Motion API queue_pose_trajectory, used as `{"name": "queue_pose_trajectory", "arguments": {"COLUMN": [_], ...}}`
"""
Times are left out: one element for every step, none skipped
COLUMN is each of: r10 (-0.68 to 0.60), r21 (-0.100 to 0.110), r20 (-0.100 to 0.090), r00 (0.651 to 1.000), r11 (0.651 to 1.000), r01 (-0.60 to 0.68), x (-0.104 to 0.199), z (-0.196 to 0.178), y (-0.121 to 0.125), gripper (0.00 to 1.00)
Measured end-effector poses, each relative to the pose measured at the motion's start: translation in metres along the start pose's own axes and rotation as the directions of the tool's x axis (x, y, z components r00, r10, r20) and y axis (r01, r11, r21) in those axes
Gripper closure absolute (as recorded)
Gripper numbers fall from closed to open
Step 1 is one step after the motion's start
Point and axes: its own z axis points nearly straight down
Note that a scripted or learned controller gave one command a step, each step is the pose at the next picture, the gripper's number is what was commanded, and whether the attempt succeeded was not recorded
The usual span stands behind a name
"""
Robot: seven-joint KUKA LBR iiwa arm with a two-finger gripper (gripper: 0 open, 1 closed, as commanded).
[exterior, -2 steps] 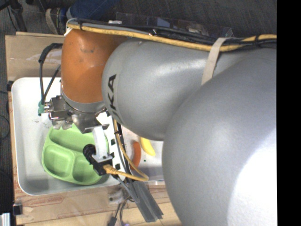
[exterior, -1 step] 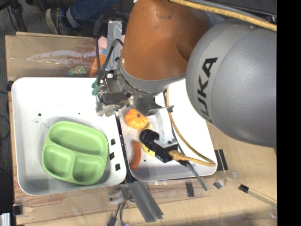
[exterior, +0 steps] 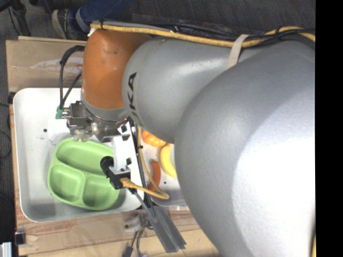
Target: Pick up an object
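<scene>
claw (exterior: pixel 91 133): low in the left bin (exterior: pixel 27 143), grip state hidden, I cannot tell | target: green tray (exterior: pixel 75 178) just below my claw, flat on the bin floor | yellow and orange items (exterior: pixel 161 154) behind my wrist, mostly covered

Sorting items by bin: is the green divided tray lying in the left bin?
Yes, the green divided tray lies flat inside the left white bin, next to the arm's wrist.
</scene>
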Motion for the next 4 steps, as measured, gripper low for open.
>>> {"name": "queue_pose_trajectory", "arguments": {"r10": [0.122,0.114,0.107,0.101], "r21": [0.001,0.005,0.008,-0.007], "r20": [0.001,0.003,0.005,-0.003], "r00": [0.993,0.993,0.994,0.995], "r11": [0.993,0.993,0.994,0.995], "r01": [-0.122,-0.114,-0.107,-0.101], "x": [0.02,0.021,0.021,0.03], "z": [-0.001,-0.01,-0.019,-0.053], "y": [-0.024,-0.024,-0.024,-0.049], "gripper": [1.0,1.0,1.0,1.0]}}
